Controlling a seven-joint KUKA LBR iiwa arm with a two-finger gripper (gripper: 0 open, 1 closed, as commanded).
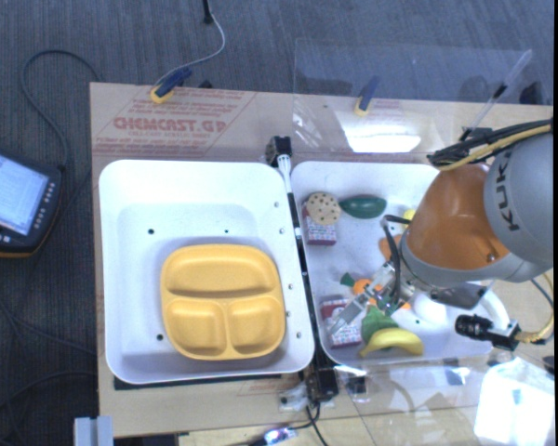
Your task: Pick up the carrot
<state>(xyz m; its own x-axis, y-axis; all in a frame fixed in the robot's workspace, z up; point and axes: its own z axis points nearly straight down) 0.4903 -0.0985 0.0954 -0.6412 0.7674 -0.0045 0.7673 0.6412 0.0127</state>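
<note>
Smooth white bins (121,249); end effector (377,297) over small orange carrot (361,285), closure unclear.

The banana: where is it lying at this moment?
The banana lies in the right bin, by its near wall, just below the gripper and a green toy.

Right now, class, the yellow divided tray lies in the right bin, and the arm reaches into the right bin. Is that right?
Not quite. The camera view shows the yellow divided tray in the left bin, not the right bin. The arm does reach into the right bin.
</note>
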